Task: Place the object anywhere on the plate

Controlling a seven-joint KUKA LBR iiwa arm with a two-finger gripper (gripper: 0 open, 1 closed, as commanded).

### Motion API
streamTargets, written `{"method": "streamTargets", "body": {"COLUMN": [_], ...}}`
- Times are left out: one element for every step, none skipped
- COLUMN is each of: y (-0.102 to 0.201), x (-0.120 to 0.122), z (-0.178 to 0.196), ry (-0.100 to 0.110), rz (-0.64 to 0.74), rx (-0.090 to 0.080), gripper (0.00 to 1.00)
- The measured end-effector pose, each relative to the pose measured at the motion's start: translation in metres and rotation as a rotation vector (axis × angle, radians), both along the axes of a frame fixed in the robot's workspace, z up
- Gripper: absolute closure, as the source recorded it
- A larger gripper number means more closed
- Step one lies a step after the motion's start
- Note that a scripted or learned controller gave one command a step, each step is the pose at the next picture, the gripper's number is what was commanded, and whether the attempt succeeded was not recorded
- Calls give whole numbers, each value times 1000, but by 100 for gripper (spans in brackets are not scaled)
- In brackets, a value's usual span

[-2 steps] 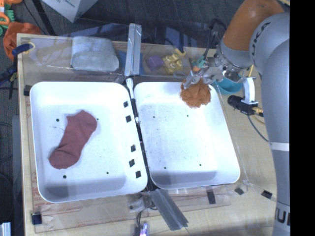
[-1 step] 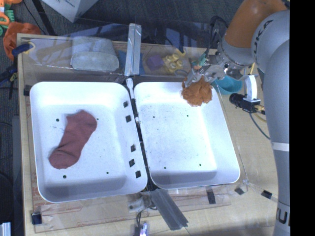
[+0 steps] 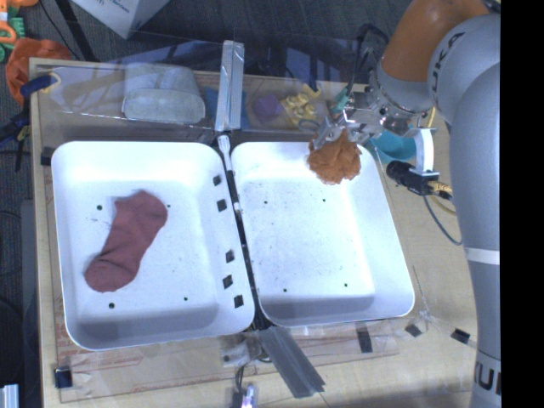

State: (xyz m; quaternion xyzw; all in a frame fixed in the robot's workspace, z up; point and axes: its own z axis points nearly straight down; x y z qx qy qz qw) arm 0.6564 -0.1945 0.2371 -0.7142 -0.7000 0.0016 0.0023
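Camera view. Orange-brown plush lump [image 3: 336,160] hangs at the far right corner of the right bin [image 3: 374,262], directly beneath the pincer [image 3: 337,133]. Its top looks bunched between the fingers, so the pincer reads as clamped on the lump, with the body drooping below.

Handling, as a judgement: soft, light, squashy, not fragile. Fuzzy surface should grip well. Best hold is a pinch high on the bulk, as now; a shallow pinch on fluff alone could slip.

No plate can be made out with certainty; a teal and white item [image 3: 406,147] sits just right of the pincer, partly hidden.

Arm [image 3: 476,126] enters from the right, orange band [image 3: 429,24] high, wrist bent down and leftward over the bin's far edge.

Left bin [image 3: 76,313] holds a dark red sock [image 3: 127,240], well apart from the lump.
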Motion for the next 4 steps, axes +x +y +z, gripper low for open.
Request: {"method": "streamTargets", "body": {"y": [-11,-15,-15,-14], "x": [1,1,1,1], "z": [0,4,30,40], "ry": [-5,-5,-5,-4], "rz": [106,49,54,59], "rx": [-2,-2,-1,-1], "gripper": [100,100,100,100]}}
